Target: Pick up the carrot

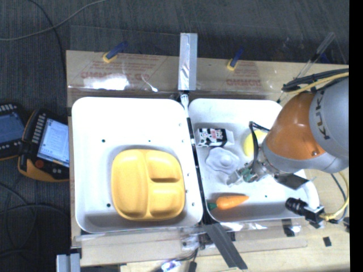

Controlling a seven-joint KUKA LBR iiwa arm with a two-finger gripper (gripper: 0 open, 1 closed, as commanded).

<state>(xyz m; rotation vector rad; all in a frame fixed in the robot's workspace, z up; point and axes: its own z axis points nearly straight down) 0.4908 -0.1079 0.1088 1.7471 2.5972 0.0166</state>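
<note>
An orange carrot (pixel 228 202) with a green stub at its left end lies flat near the front wall of the right bin (pixel 266 107). My gripper (pixel 241 175) hangs low over the middle of that bin, just above and slightly right of the carrot, with a gap between them. The arm's orange band and grey wrist cover the gripper's upper part.
A clear crumpled plastic piece (pixel 222 160) lies left of the gripper. A small black-and-white carton (pixel 212 136) sits behind it. A yellow object (pixel 249 144) peeks out beside the arm. The left bin (pixel 91 118) holds a yellow divided tray (pixel 148 183).
</note>
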